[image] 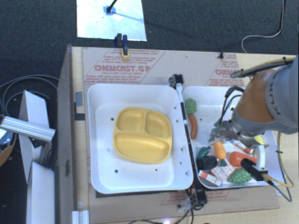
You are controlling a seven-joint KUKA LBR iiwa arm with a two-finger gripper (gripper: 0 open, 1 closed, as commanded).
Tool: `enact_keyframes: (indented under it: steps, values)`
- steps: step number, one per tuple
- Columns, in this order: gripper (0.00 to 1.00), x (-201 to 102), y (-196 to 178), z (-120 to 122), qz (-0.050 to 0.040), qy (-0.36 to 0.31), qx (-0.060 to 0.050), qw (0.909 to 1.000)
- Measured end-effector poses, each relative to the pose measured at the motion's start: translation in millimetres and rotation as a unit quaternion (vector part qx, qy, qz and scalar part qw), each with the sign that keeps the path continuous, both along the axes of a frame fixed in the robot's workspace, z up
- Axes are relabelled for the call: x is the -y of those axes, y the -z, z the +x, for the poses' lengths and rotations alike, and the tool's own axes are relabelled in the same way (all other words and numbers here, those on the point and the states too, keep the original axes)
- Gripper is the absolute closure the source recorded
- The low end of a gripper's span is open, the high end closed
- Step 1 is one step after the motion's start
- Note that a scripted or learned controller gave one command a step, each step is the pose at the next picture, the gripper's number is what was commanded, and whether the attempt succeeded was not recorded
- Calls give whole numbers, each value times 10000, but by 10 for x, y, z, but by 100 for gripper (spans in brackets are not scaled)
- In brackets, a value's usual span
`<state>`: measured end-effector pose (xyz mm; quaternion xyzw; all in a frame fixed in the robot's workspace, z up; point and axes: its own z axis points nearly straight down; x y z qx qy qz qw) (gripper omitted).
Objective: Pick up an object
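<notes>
The left bin [93, 125] holds a yellow divided tray [142, 135], lying flat near its middle and well apart from the clutter. All the small objects sit in the right bin [205, 94]. A green leafy toy [190, 106] lies against the bin's left wall, with an orange-red sausage-shaped piece [193, 126] just below it along the same wall. Lower down, a dark teal item [203, 151] and a black round object [208, 162] lie close together, beside a small orange piece [219, 150]. Near the bin's front edge rest a red-and-white printed packet [219, 173], a green bumpy toy [239, 176] and a red-orange object [241, 158], crowded together and partly overlapping.

The arm [266, 101] reaches in from the right and covers much of the right bin's far side. The gripper [225, 132] hangs low over the pile, just above the small orange piece. Its state cannot be told, because the wrist hides its tip, and nothing is visibly gripped.
</notes>
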<state>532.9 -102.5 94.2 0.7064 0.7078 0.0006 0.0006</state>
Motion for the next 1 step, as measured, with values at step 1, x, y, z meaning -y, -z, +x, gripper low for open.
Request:
enact_keyframes:
  steps: [1]
  values:
    - [100,-713,-906,316,4,-9,8,10000]
